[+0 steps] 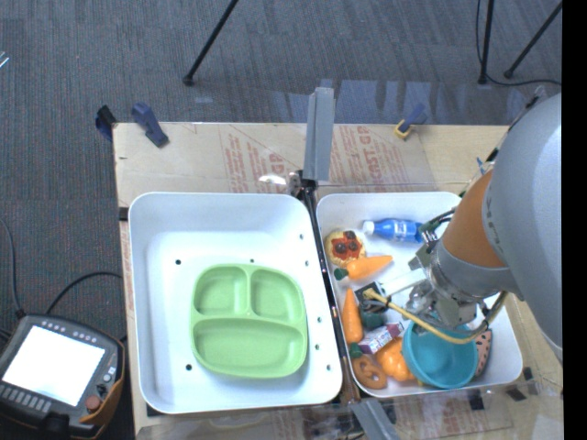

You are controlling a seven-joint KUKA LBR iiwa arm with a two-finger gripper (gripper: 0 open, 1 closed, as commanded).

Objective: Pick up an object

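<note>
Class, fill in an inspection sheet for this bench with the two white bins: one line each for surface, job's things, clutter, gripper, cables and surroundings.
Surface: cardboard-covered bench bearing a left bin and a right bin.
Job's things: right bin holds a blue bottle, a pizza slice toy, carrots, a teal bowl and small mixed toys.
Clutter: green divided plate lies in the left bin.
Gripper: arm hangs over the right bin; its wrist hides the fingers.
Cables: yellow cable across the wrist; black cable on the floor.
Surroundings: grey carpet, tripod legs, teach pendant, blue clamps.
</note>
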